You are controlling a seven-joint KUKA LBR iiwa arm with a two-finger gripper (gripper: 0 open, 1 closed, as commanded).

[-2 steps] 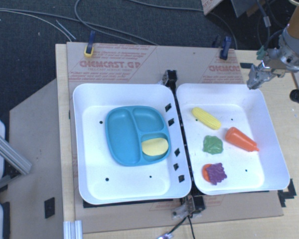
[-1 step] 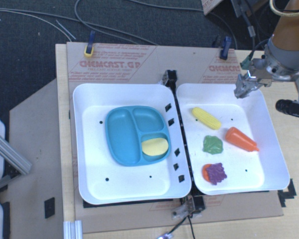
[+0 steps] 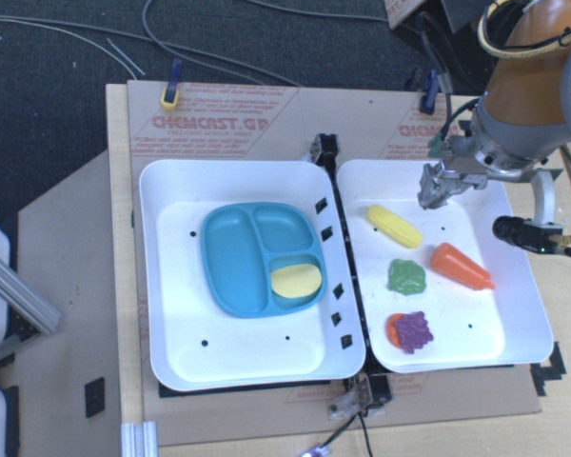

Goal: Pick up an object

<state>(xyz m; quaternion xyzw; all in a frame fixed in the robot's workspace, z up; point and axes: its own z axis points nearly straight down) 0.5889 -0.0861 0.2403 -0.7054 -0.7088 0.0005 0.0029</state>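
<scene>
- Bright, even light falls from overhead, and both white bins read almost blown out, with little surface detail.
- Shadows are soft and short; a faint grey one lies just under the blue plate, and the toy foods cast only thin dark rims.
- A glossy highlight sits on the arm's orange band.
- The dark floor at the top is dim and slightly grainy.
- Focus is moderate throughout; small edges look soft and blocky.
</scene>
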